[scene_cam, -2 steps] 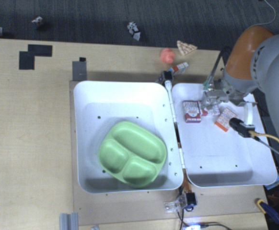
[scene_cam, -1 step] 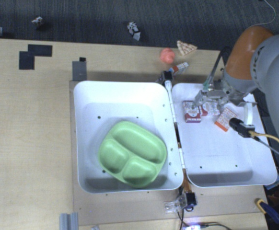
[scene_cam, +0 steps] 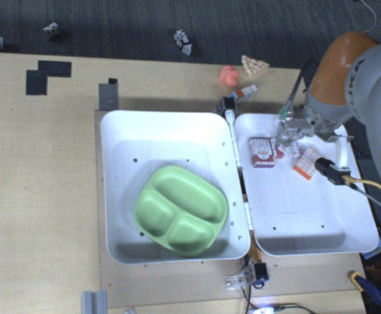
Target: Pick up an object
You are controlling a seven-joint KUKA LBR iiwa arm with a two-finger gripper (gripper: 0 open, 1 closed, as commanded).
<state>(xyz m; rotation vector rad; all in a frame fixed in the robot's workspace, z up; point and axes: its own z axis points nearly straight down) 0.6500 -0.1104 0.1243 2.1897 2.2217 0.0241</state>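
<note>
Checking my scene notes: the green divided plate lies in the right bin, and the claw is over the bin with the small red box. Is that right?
Not quite. The camera view shows the green divided plate in the left bin, not the right. The rest holds: the claw is over the right bin, where the small red box lies.

Two bins sit side by side on the bench (scene_cam: pixel 40 175), their inner rims touching. In the left bin (scene_cam: pixel 122 129) a divided plate (scene_cam: pixel 181 208) lies toward the near side. My fingers (scene_cam: pixel 287 136) hang over the far part of the right bin (scene_cam: pixel 308 221); a small carton (scene_cam: pixel 262 152) lies just to their left and a packet (scene_cam: pixel 304 164) just to their right. Behind the bins, on the bench's far edge, a ball (scene_cam: pixel 228 76) rests beside a wedge-shaped piece (scene_cam: pixel 254 65).
</note>
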